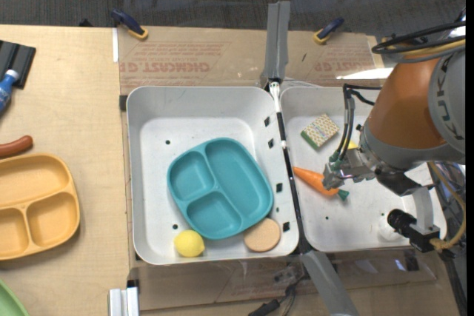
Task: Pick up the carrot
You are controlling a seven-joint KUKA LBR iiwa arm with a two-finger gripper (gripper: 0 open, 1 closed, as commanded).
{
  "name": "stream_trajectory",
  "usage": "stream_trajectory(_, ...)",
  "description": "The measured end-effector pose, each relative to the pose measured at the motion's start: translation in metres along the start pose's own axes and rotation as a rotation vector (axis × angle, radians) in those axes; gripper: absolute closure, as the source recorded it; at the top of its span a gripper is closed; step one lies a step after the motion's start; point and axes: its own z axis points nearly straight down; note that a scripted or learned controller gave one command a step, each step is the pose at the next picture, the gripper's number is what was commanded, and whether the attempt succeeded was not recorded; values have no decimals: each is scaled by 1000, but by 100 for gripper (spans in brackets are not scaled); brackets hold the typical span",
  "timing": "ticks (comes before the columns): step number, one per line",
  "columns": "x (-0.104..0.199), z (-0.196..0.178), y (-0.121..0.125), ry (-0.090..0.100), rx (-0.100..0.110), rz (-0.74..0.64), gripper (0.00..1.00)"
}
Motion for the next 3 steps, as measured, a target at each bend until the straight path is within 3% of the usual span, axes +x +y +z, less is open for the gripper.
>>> stream_trajectory(1, -60, 66, -10, 1, 0, -212, 100)
stream_trajectory(2, -5, -25, 16, 1, -2, -528, 100)
stream_trajectory(3, -5, -25, 16, 1, -2, -528, 0)
